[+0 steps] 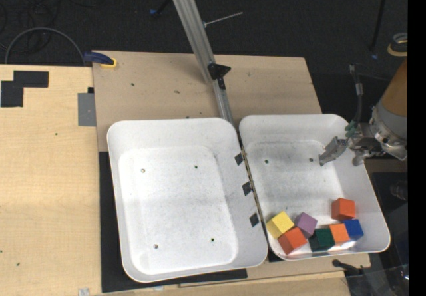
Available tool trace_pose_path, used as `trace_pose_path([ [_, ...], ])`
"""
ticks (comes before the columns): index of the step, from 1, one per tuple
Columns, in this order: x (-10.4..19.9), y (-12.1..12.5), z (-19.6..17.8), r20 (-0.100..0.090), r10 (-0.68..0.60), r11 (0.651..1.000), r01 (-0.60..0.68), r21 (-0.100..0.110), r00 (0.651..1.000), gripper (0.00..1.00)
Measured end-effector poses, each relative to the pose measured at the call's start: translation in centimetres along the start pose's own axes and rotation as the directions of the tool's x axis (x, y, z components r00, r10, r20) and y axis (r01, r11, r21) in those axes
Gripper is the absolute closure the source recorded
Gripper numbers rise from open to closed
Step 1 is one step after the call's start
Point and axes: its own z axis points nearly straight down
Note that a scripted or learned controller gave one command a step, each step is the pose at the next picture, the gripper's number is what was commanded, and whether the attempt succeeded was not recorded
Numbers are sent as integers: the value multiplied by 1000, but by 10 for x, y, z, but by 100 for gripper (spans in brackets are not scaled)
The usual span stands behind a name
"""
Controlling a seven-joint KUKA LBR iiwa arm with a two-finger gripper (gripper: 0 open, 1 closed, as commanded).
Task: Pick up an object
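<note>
Nearest the camera, the blocks crowd the near edge of the right bin, which serves as the landmark here: a red-orange block sits against the near rim, a yellow block just behind it, a purple block beside that, then a dark green block, an orange block and a blue block running toward the bin's right corner, with a second red-orange block standing a little apart behind them. No brand, label or writing can be read on any block or on either bin. Left of the right bin, touching it along a seam with small black clips, lies the left bin. Past the blocks, the middle and far floor of the right bin is bare white, speckled with grey, leaving open room. The gripper hangs over the right bin's right side, well apart from the blocks, and whether its grey fingers are spread or pressed together cannot be told; nothing shows between them. Beyond the right bin's far rim, a slanted aluminium rail rises from the wooden bench, and a blue-and-yellow clamp sits at the bench's far left corner.
</note>
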Motion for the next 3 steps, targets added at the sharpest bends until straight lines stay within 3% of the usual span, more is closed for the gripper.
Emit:
trace_pose_path([
  [2, 0, 0, 0, 0, 0, 1000, 0, 0, 1000, 0],
  [3, 0, 0, -10, 0, -2, 1000, 2, 0, 1000, 100],
])
